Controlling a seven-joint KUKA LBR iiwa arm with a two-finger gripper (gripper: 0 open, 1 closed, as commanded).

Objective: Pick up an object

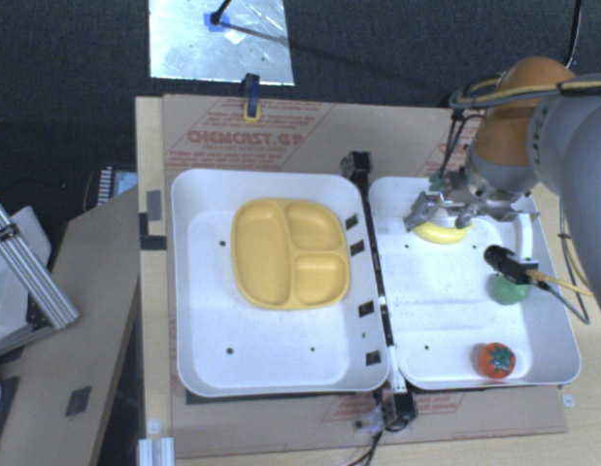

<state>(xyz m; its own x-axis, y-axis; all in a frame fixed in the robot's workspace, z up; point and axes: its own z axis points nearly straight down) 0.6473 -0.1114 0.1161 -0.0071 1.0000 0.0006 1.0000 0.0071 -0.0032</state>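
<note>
Nearest the viewpoint, an orange ball (496, 359) is seen in the front corner of the right bin (446, 357). A green lump (510, 290) lies further back, by the same bin's right wall. A yellow divided plate (288, 253) is held in the left bin (198, 348). The gripper (439, 212) is positioned low over a yellow banana-like piece (442, 233) at the back of the right bin, apparently touching its upper edge. How far the gripper is open cannot be told, and no hold is confirmed. The pick is judged not yet done: the piece appears to rest on the bin floor, so grasping and lifting remain.
</note>
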